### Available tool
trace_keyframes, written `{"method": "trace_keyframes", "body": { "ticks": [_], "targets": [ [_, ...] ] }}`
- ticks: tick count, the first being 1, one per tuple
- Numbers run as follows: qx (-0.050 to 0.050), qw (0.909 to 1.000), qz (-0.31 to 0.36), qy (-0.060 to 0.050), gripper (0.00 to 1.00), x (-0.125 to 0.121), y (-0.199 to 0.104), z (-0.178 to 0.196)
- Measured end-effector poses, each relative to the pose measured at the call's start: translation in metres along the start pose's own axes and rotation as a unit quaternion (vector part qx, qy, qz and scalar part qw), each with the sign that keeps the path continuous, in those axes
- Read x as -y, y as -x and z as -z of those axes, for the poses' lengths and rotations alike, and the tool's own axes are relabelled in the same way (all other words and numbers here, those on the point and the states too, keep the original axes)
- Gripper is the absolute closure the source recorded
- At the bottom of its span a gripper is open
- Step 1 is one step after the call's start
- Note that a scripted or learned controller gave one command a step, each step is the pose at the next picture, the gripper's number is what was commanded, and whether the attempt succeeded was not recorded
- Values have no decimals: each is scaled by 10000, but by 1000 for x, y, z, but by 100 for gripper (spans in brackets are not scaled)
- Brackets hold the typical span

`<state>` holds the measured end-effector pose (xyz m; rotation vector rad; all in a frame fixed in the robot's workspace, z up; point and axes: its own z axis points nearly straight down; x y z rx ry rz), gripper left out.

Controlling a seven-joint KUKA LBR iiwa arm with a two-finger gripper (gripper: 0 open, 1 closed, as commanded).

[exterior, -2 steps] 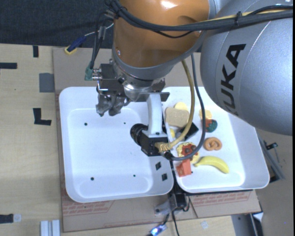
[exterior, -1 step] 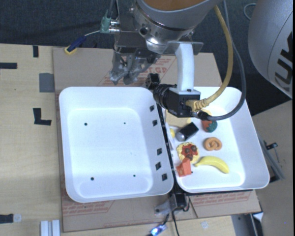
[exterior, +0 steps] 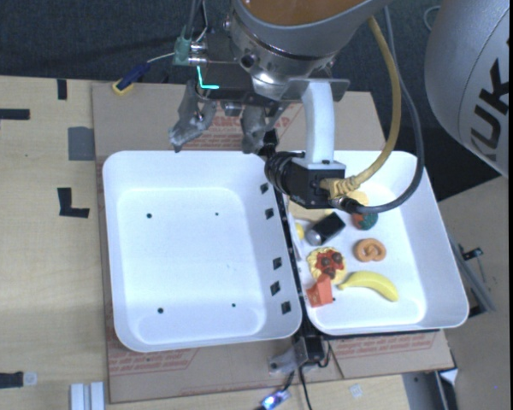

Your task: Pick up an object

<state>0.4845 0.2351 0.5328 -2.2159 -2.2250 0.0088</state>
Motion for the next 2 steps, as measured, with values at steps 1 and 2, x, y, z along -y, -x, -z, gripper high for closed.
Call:
{"method": "trace_keyframes", "body": {
  "ticks": [1,2],
  "targets": [
    [12,10000,20,-20,100,-1,-2,8],
    [14,10000,19,-24,0,-1,-2,8]
  ]
}}
